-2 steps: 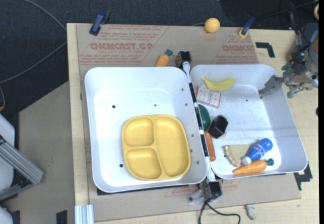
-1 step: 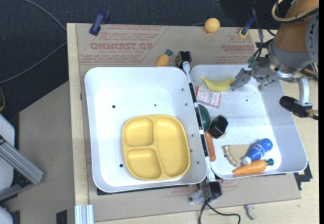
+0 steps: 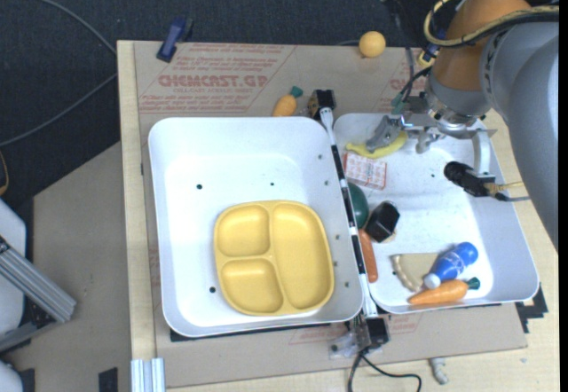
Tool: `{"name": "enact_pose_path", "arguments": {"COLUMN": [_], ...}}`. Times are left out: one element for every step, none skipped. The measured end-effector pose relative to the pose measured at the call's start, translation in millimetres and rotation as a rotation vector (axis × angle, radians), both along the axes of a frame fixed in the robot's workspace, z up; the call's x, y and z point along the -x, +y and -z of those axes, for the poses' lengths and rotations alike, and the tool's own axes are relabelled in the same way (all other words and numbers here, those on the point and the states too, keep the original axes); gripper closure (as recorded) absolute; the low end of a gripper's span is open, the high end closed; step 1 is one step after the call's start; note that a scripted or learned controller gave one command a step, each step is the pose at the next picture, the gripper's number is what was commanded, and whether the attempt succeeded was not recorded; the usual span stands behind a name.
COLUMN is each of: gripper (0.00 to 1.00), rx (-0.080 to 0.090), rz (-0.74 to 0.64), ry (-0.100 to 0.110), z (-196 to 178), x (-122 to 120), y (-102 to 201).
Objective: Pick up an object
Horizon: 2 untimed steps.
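- The claw [image 3: 406, 134] is being held released over the far end of the right bin [image 3: 506, 239]; nothing is being gripped between its fingers.
- A yellow curved piece [image 3: 377, 148] is being seen on the bin floor, just beside the claw on its left.
- A red-and-white packet [image 3: 366, 170] is being seen just near of that piece. A green thing [image 3: 357, 201] and a black block [image 3: 382, 222] are lying nearer still, by the bin's left wall.
- A blue bottle [image 3: 451, 262], an orange carrot [image 3: 437, 294] and a tan piece [image 3: 406, 270] are being seen close together at the bin's near end.
- A yellow divided plate [image 3: 273, 255] is being carried by the left bin [image 3: 177, 168].
- A yellow ball [image 3: 373, 43] is being borne by the counter [image 3: 222, 80], beyond the bins.
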<state>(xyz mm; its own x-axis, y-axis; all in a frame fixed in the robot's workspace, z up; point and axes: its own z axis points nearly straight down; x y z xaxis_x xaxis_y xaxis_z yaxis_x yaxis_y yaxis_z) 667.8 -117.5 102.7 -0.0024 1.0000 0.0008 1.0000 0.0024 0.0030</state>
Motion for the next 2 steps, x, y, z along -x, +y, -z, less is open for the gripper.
{"name": "enact_pose_path", "arguments": {"gripper": [1.0,0.0], "rx": [0.001,0.002], "rz": [0.0,0.0], "ry": [0.014,0.003], "z": [-9.2,-11.1], "x": [2.6,0.2], "y": [-2.0,-1.3]}}
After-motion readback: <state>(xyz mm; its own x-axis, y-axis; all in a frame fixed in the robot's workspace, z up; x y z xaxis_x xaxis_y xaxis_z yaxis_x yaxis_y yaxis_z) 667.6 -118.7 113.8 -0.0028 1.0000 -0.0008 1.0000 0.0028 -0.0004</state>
